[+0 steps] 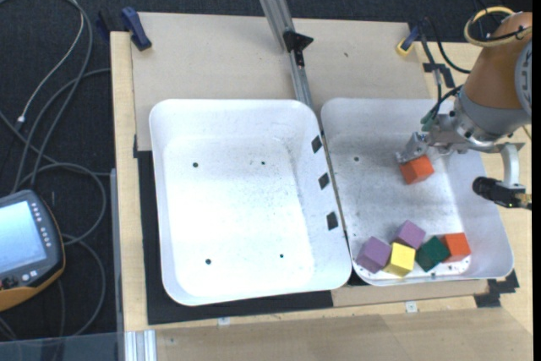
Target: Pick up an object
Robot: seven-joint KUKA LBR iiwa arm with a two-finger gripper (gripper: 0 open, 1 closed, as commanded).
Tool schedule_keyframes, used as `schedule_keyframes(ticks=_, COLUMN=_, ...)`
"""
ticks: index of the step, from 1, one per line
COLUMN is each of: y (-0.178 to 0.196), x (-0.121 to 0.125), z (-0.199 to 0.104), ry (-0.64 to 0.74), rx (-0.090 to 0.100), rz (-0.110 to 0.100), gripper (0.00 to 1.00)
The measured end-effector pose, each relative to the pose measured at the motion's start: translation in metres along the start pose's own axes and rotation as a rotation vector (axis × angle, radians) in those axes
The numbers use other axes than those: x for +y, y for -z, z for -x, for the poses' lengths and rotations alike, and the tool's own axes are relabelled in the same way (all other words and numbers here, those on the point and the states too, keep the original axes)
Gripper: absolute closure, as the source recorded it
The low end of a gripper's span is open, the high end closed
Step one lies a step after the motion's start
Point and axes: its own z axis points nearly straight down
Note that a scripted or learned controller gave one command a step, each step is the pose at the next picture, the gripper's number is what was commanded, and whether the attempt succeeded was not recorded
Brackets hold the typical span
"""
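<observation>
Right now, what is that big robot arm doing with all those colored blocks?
The robot arm is reaching into the right bin from the right. Its gripper is down right at an orange block in the middle of that bin, but I can't tell if it has hold of it. Five more blocks sit near the bin's front edge: two purple, a yellow block, a green one and another orange. The left bin sits beside it.

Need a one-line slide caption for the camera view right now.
End effector over an orange block in the right bin; five more blocks cluster at its near edge.
</observation>
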Motion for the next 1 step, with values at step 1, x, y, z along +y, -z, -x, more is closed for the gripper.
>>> schedule_keyframes(ticks=1, y=0.1065, x=0.0054, z=-0.0803, ry=0.008, rx=0.0, rz=0.008, gripper=1.0)
